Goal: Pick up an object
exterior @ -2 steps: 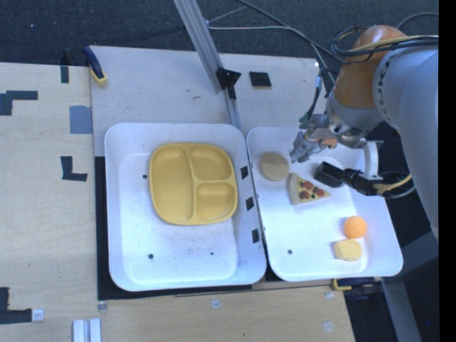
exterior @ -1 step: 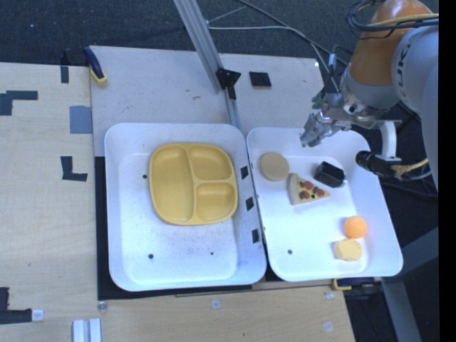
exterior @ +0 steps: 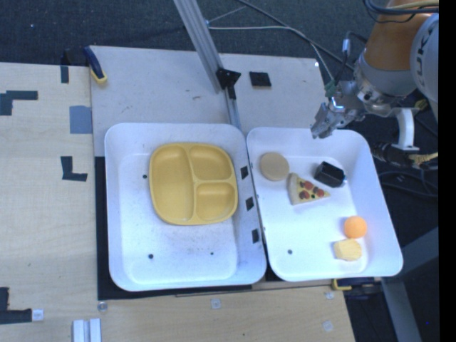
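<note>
The camera looks down at a slant on the table (exterior: 164, 84), which carries two shallow white bins set side by side.

The left bin (exterior: 128, 262) holds a yellow divided plate (exterior: 193, 184) with three compartments, lying flat in the upper middle of that bin. The plate touches nothing else.

The right bin (exterior: 377, 255) holds five small things. A round tan disc (exterior: 273, 167) lies toward the bin's 11 o'clock corner. Just beside it, at its 4 o'clock, lies a pizza slice toy (exterior: 306, 189), a pale wedge with red dots on top; the two look nearly touching. A small black block (exterior: 330, 173) sits at the slice's 2 o'clock, close to it, tilted against the bin's sides. Well apart from these, toward the bin's 5 o'clock corner, an orange ball (exterior: 355, 227) rests, and a pale yellow lump (exterior: 348, 250) lies just below it at 6 o'clock, touching or almost touching.

The grey arm with its orange band (exterior: 399, 38) comes in from 2 o'clock of the view. Its tool (exterior: 324, 128) hangs over the top rim of the right bin, at 12 o'clock from the black block and apart from every item. Nothing sits between its tips; whether they stand apart or together I cannot tell at this angle.

Beyond the bins, a blue and yellow clamp (exterior: 94, 64) sits at the table's 11 o'clock corner, and a slanted metal rail (exterior: 199, 27) runs down from 12 o'clock.
</note>
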Robot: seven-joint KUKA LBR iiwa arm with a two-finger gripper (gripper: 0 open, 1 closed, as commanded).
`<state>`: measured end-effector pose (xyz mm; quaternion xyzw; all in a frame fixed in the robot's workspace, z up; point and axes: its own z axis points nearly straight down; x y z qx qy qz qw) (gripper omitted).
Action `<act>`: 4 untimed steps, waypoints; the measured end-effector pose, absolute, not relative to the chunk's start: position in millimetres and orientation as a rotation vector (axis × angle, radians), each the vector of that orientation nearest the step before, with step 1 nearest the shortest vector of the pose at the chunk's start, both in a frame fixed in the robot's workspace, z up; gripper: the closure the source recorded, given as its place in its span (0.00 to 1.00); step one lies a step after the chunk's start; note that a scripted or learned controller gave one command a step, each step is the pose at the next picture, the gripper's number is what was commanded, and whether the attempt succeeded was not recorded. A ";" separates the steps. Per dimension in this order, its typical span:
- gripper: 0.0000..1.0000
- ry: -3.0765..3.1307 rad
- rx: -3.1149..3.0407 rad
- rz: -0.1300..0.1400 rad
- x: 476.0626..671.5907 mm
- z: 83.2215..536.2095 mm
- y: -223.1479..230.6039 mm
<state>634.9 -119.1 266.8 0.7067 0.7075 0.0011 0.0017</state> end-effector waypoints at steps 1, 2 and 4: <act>1.00 2.227 2.216 0.000 636.1 266.2 -73.5; 1.00 2.229 2.216 -0.001 636.9 266.6 -22.7; 1.00 2.231 2.217 -0.004 629.5 238.9 78.2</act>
